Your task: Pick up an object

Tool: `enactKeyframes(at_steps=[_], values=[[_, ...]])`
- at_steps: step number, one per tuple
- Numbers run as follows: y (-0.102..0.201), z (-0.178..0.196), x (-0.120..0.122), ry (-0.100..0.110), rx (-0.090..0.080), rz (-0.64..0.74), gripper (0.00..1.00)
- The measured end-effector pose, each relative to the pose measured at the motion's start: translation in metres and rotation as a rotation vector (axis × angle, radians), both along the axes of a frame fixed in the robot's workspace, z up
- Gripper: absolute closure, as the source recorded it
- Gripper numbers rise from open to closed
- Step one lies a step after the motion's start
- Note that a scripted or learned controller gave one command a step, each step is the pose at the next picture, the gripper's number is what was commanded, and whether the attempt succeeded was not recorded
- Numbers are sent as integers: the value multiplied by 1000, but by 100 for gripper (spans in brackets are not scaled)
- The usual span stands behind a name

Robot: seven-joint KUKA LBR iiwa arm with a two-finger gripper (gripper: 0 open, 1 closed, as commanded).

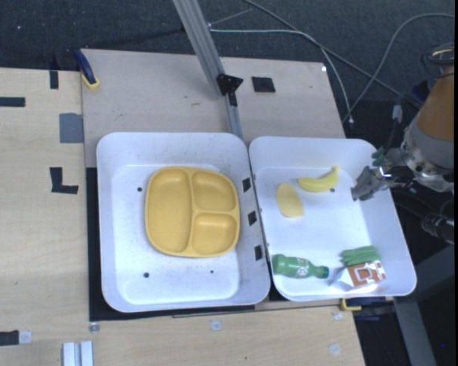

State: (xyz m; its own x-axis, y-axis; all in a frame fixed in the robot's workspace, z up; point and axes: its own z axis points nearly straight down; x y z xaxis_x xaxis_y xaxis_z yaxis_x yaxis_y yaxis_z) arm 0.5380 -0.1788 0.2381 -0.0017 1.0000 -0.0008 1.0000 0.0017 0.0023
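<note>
While the left bin (114, 227) carries just a yellow divided plate (191, 211) lying flat near its middle, the candidates for picking sit in the right bin (389, 227). Going across it: a green bottle (298, 267) lies on its side near the front-left corner, its long axis running roughly along the front edge; a pale yellow lump (289, 200), perhaps a toy lemon or potato, sits toward the back-left; a banana (320, 181) lies just beyond it, curving toward the back edge; and a green-topped orange-and-white carton (362, 268) rests in the front-right corner.

The gripper (364, 187) hangs over the right edge of this bin, toward its back. The banana is the nearest object, lying to the gripper's left and a little farther back, with its long axis pointing roughly at the gripper; a grasp would likely go better across that axis. Nothing can be seen between the fingers, but whether they stand apart or together is too blurred to tell.
</note>
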Motion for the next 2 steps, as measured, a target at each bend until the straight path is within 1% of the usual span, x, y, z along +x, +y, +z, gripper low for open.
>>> enactKeyframes(at_steps=[1, 2], values=[[57, -10, 16, 4, 3, 5, 100], [116, -6, 15, 4, 3, 6, 100]])
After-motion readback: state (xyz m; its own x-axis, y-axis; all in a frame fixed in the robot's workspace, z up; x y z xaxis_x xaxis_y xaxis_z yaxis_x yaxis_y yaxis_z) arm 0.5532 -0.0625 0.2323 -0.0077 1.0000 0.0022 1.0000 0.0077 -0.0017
